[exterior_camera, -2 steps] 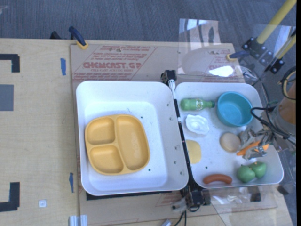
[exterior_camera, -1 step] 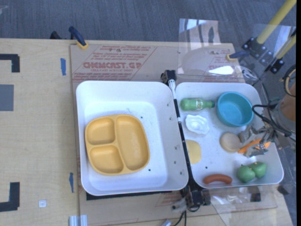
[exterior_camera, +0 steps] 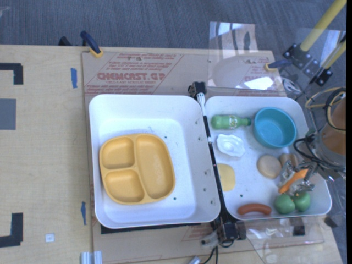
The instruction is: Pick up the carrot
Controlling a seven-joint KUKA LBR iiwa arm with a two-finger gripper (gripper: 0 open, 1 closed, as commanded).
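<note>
From my seat the left bin (exterior_camera: 110,111) holds a yellow divided tray (exterior_camera: 136,168), and nothing there bears on the job. In the right bin (exterior_camera: 250,194), past the green bottle (exterior_camera: 230,121) and blue bowl (exterior_camera: 274,127), the carrot (exterior_camera: 291,181) lies low at the right. The gripper (exterior_camera: 297,179) sits right at it and looks pinched onto it, though metal clutter blurs that, so lifting is left, I judge.
</note>
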